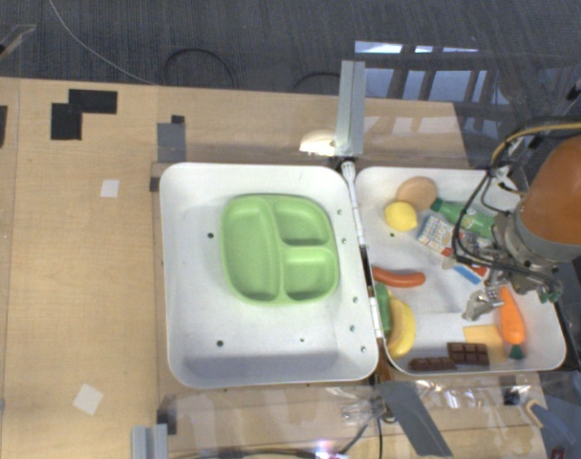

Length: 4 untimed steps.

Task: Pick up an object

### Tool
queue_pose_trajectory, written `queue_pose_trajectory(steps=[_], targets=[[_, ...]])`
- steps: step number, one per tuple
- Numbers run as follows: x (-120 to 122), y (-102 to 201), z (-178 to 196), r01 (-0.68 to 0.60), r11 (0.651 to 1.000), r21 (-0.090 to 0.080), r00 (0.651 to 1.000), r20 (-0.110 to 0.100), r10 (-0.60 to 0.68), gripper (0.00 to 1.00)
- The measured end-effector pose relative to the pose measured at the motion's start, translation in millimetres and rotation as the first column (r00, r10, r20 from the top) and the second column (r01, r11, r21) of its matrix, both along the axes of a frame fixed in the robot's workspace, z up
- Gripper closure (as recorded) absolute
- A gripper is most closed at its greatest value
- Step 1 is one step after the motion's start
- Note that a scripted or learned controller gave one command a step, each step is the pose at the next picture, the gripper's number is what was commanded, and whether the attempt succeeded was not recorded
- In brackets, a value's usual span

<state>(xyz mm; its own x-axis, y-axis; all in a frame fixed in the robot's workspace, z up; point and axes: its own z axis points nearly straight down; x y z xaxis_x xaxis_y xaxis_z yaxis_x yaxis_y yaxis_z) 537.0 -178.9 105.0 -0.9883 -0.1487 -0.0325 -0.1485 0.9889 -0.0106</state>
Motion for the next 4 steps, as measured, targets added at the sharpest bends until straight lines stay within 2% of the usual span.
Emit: queue_pose_trajectory(steps=[1,2,3,4], targets=[[-20.9,-17.1,-13.7,-0.087,0.996,0.000,0.996,-0.017,0.087,0.00],[-19.5,12.4,-14.1,-0.125,0.992,-0.001,0.992,-0.015,0.125,0.00],[-23.5,44.3,-13.5,-0.395,0.919,-0.007,0.919,-0.014,0.395,0.00],[29.4,-8.6,35.0,-0.533,0.846,-0.004,0.846,-0.023,0.533,0.00]])
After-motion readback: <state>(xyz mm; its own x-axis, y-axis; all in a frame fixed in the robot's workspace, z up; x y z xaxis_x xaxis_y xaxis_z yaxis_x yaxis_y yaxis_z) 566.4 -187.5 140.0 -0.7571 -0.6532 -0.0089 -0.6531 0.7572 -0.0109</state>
